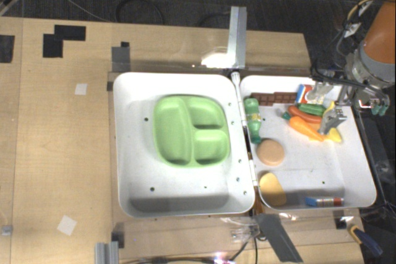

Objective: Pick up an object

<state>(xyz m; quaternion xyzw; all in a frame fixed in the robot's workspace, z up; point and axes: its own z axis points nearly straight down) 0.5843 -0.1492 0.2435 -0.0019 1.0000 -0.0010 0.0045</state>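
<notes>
The wooden surface [55,151] is carrying two white bins side by side. The left bin [133,133] is holding a green divided plate [190,130], which is lying flat near the middle with its three compartments facing up. The right bin [356,176] is holding a scatter of small things.

The arm [377,40] is reaching in from the right, its orange band showing above the grey wrist, and the jaws [331,117] are hanging over the upper right part of the right bin, just above a cluster of toys. Whether the jaws are wide or narrow I cannot tell, since the fingers are blurring into the things below them, and nothing is clearly showing between them.

Under the jaws an orange carrot [304,127] is lying at a slant, with a green pepper [307,110] touching it just above. A yellow piece [335,136] is sitting at the carrot's right end. A brown bar [273,97] is lying along the top wall. A green bottle [252,115] is lying against the left wall, with a tan round disc [270,151] just below it and a yellow thing [271,186] further down by the same wall. A marker [322,200] is lying along the bottom wall.
</notes>
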